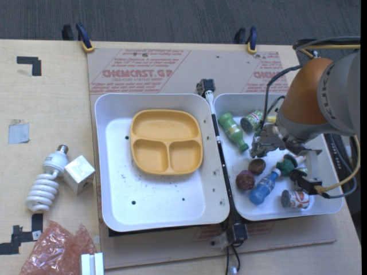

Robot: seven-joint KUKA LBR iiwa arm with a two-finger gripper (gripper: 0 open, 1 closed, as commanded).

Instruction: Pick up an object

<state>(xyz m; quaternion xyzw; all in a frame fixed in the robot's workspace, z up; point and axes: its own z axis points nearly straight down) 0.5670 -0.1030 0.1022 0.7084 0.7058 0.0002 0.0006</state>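
The right bin (pixel 241 103) holds a green bottle (pixel 232 130), a small green and white can (pixel 252 121), two dark brown round things (pixel 257 166) (pixel 245 181), a blue bottle (pixel 262 188), a green-topped item (pixel 285 165) and a red and white can (pixel 296 199). My gripper (pixel 261 148) hangs low over the middle of this bin, just above the upper brown thing and right of the green bottle. The wrist covers its fingers.
The left bin (pixel 109 199) bears a yellow three-part tray (pixel 167 141). On the bench to the left lie a spiral light bulb (pixel 46 180), a white cube (pixel 79 173) and a crinkled red bag (pixel 56 250). Cables loop near the bin's right side.
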